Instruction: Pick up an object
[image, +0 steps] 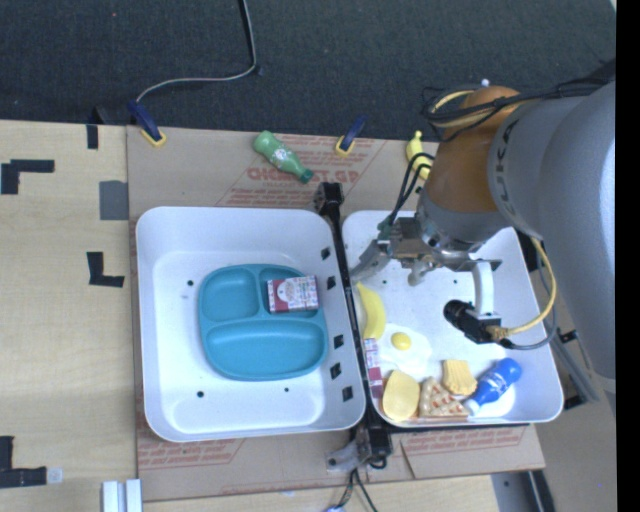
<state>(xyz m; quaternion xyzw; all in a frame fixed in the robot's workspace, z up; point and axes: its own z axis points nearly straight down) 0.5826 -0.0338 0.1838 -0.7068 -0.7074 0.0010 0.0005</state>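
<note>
My gripper hangs over the upper left part of the right bin, its fingers spread with nothing between them. Just below it lies a yellow banana, and a fried-egg toy sits a little further toward the front. Along the bin's front edge are a yellow rounded piece, a waffle-like cracker, a small yellow block and a blue bottle. A red-and-white packet lies against the left wall.
The left bin holds a blue divided plate with a red-and-white carton on its upper right corner. A green bottle lies on the cardboard behind the bins. A black connector with a yellow cable hangs from the arm.
</note>
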